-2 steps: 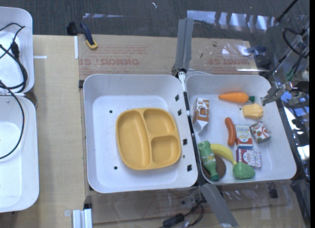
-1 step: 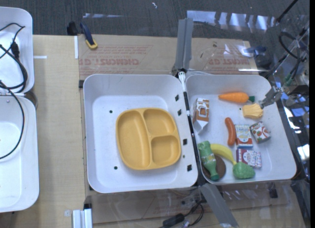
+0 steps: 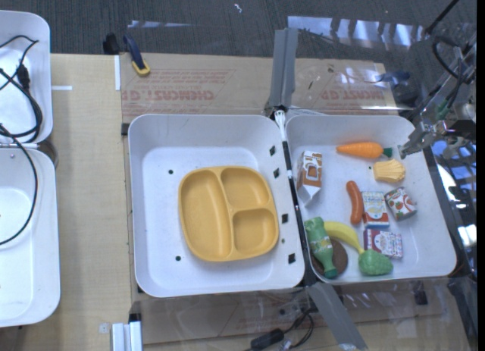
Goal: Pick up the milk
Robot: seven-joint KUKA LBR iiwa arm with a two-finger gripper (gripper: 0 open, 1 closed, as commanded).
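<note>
The right bin (image 3: 436,190) holds several toy foods. A white milk carton (image 3: 311,174) with a brown-orange panel lies near the bin's left wall, tipped over. My gripper (image 3: 416,140) hangs over the bin's far right corner, just right of the orange carrot (image 3: 359,149) and above the yellow cheese wedge (image 3: 389,171). It is well to the right of the milk carton, and nothing shows in its grasp.
The right bin also holds a red sausage (image 3: 354,201), three small printed cartons (image 3: 375,208), a banana (image 3: 339,233), a green bottle (image 3: 321,249) and broccoli (image 3: 374,263). A yellow divided plate (image 3: 227,212) lies in the left bin (image 3: 151,190). White tubs with black cables (image 3: 19,107) stand at the far left.
</note>
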